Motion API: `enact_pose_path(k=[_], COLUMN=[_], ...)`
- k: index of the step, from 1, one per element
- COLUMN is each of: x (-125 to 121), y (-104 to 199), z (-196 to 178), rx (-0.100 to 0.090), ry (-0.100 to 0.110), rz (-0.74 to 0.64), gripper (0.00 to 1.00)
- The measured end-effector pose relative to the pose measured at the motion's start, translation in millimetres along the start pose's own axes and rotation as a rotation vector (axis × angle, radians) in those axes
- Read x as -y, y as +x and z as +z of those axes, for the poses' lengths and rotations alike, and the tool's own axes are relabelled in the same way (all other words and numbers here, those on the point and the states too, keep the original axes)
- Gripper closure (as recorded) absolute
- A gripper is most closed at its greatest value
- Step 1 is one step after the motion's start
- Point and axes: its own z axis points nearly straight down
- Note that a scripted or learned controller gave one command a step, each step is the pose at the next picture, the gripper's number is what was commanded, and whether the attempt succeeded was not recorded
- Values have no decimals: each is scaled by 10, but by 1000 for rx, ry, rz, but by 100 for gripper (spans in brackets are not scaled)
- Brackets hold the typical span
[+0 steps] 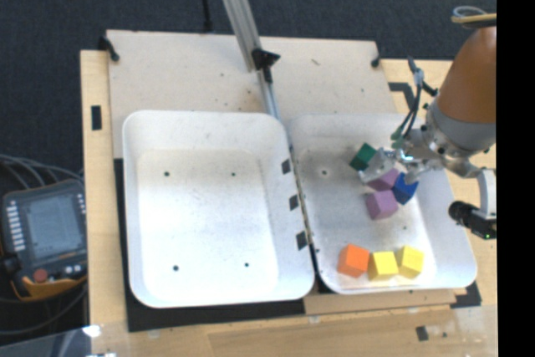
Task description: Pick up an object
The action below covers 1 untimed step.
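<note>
Camera view, going left to right: we've got the left bin (209,205) with nothing to grab in it, then the right bin (334,155) where all the blocks sit. Green block (364,156) comes first, then a purple block (380,202) with another purple one just above it, and a blue block (405,190) tucked right beside those. Along the near edge sit an orange block (354,260) and two yellow blocks (384,265) in a row.

Our gripper (399,163) hangs over the purple/blue cluster, arm coming in from the right. Honestly we can't tell how it's set from up here, and nothing visibly sits in it. The green block lies just left of the tool, the purple and blue ones just below it, practically touching. We'd guess that cluster is the target; crowding could spoil it.
</note>
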Motion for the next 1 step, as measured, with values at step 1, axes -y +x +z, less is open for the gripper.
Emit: enact_pose_path(k=[1], x=[-10], y=[-3], z=[-27], rx=[1], ry=[-6], rz=[1], gripper=[0])
